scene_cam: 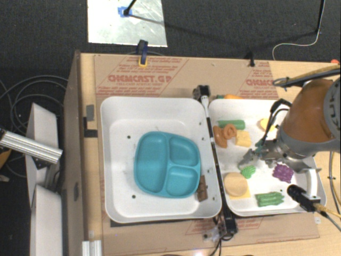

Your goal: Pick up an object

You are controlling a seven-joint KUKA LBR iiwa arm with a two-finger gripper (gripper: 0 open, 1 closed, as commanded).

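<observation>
In the right bin (266, 106), my gripper (255, 154) hangs low near the middle, just above a small green toy vegetable (248, 171). Around it lie a purple bunch of grapes (283, 172), a tan round bun (236, 185), a green pickle (269, 198), a yellow block (243, 138), an orange coiled piece (225, 134) and a green bar (234, 124). A pale yellow piece (264, 124) sits partly behind the arm. Nothing shows between the gripper's tips.
The left bin (120, 116) bears a teal divided plate (167, 164) and a small brown piece (202, 188) at its right wall. The ridge between the two bins runs close to the left of the toys. An orange item (232, 96) lies past the right bin's far rim.
</observation>
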